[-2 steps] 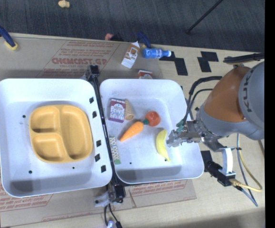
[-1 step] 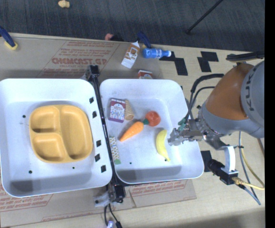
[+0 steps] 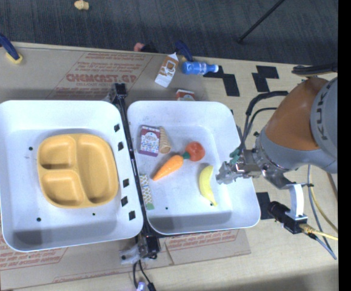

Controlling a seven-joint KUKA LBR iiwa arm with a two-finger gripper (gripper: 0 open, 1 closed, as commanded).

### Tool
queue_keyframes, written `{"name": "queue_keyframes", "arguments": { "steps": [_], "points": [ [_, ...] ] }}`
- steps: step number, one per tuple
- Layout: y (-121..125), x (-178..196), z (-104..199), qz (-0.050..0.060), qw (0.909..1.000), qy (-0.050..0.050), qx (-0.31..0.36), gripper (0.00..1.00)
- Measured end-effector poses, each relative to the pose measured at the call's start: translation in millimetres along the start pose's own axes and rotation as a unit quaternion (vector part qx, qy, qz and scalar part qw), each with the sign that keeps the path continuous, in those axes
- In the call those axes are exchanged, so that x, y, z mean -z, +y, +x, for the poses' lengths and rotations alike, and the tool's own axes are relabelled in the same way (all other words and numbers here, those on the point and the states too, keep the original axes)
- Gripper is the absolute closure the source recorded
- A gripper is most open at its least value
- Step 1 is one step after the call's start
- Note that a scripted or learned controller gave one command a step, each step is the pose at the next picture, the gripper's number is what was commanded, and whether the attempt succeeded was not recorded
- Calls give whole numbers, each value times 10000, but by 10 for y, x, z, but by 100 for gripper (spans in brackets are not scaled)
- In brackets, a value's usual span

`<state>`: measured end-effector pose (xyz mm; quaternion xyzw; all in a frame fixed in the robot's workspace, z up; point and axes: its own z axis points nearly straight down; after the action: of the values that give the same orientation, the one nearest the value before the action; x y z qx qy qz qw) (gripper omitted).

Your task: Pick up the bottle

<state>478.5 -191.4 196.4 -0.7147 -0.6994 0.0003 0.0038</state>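
A small blue bottle (image 3: 198, 68) lies on its side on the cardboard behind the right bin (image 3: 242, 208), outside it. My gripper (image 3: 226, 174) hangs low over the right bin's right side, just right of a yellow banana (image 3: 207, 185). It is far from the bottle, toward the front. The grey arm with its orange band (image 3: 296, 123) reaches in from the right behind it.
The right bin also holds a carrot (image 3: 168, 167), a red tomato (image 3: 194, 151), a purple packet (image 3: 149, 140) and a cone-shaped piece (image 3: 163, 140). In the left bin (image 3: 11, 223) sits a yellow divided plate (image 3: 78, 168). A small carton (image 3: 167, 70) lies beside the bottle.
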Motion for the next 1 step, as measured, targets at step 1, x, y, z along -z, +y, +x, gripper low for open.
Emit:
{"name": "queue_keyframes", "arguments": {
  "steps": [1],
  "points": [
    [-25, -205, 239, -8, 9884, -16, 1519, 100]
  ]
}}
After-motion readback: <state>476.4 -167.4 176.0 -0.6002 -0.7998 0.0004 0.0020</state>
